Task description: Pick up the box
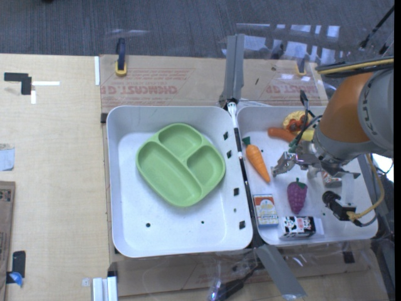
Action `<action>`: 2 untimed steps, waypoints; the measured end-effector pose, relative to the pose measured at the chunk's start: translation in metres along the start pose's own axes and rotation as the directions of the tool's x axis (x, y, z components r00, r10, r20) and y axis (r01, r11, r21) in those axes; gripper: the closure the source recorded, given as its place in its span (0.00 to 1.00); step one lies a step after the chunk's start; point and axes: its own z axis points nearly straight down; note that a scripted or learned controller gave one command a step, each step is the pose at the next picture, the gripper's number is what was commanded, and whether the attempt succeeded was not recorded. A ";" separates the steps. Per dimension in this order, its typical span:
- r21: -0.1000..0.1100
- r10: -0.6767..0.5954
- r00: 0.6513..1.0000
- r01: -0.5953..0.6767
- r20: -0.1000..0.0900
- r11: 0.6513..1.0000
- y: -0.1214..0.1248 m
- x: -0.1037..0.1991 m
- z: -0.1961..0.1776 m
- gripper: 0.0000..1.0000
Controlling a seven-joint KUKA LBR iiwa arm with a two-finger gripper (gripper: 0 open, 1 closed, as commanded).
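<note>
A small orange-and-white box (265, 209) lies flat near the front left corner of the right bin (351, 231). Beside it, at the front edge, lies a black-and-white cow-patterned carton (297, 226). My gripper (287, 162) hangs over the middle of the right bin, above and behind both boxes and just right of the carrot (256, 160). It touches neither box and nothing shows held in it. The grey arm with its orange band (351, 115) reaches in from the right and hides part of the bin's back right.
A purple bunch of grapes (296, 194) lies just below the gripper. A second orange piece (280, 132) and a yellow toy (294, 119) sit at the back of the right bin. The left bin (125, 231) holds a green divided plate (180, 163).
</note>
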 end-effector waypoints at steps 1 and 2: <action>0.000 0.308 0.951 -0.308 0.000 0.951 -0.001 0.029 0.000 0.00; 0.000 0.600 0.800 -0.600 0.002 0.800 0.013 0.018 -0.110 0.00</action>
